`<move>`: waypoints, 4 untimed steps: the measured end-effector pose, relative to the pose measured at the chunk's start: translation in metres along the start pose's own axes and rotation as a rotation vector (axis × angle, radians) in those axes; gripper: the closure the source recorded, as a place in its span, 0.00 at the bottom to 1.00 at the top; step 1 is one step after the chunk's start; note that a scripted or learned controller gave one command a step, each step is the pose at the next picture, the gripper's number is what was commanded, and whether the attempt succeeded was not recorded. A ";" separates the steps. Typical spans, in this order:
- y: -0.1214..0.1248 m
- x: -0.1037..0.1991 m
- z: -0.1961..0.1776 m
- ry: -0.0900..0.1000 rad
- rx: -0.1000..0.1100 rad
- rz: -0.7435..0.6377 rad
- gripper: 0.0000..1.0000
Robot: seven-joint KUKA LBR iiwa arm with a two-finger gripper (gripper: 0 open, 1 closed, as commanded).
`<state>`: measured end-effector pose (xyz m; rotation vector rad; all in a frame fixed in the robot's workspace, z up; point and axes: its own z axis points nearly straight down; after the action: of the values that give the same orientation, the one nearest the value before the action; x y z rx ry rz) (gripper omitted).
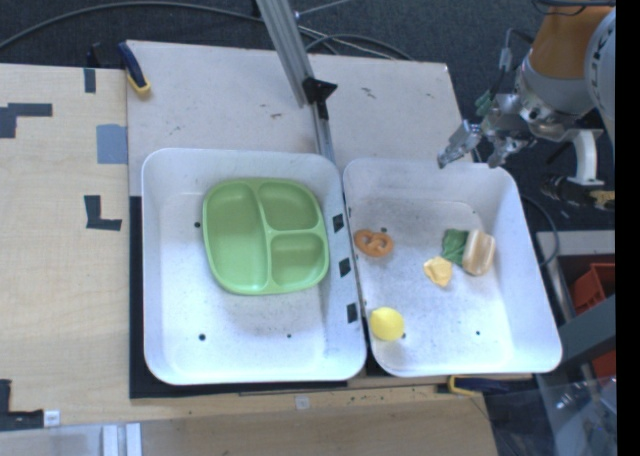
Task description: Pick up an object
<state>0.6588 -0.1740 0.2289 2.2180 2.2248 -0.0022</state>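
Observation:
The right bin [520,284] holds an orange pretzel-shaped piece [373,242], a yellow ball [387,324], a small yellow wedge [438,271], a green piece [455,244] and a tan bread-like piece [479,252]. My gripper [470,147] hangs above the far right corner of that bin, away from all the objects. Its fingers look spread with nothing between them.
The left bin [170,244] carries a green divided plate [265,236]. A grey metal post [285,29] slants down to the seam between the bins. A blue and yellow clamp [134,69] sits at the bench's far left. Cables run behind the bench.

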 end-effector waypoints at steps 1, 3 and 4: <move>0.000 0.000 0.000 0.000 0.000 0.000 0.00; -0.012 0.006 0.110 0.001 0.007 0.000 0.00; -0.013 0.007 0.142 -0.001 0.002 0.000 0.00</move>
<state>0.6461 -0.1673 0.0867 2.2183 2.2259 -0.0050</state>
